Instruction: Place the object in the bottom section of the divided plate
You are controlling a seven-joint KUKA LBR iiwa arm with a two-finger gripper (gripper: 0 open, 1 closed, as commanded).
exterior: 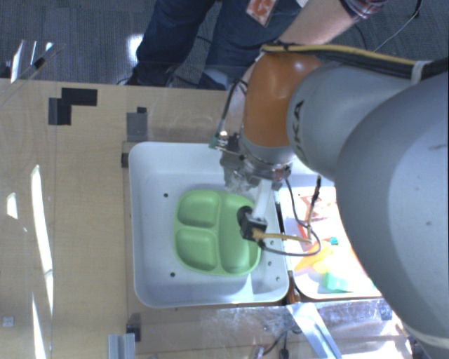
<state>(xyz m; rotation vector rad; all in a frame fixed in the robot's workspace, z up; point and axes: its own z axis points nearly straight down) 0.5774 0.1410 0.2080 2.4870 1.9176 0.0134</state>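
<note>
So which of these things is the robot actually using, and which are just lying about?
In the job:
- green plate
- gripper, over the plate's far edge
- white bin holding the plate

Lying about:
- teal block
- yellow piece, next to the block

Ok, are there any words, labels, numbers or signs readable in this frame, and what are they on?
No text can be read here.
On the grey arm, a dark marking: looks like lettering, too blurred to read.
At the top edge, an orange-and-white tag: too small and blurred to read.
The green divided plate and white bin: no print visible.
</note>
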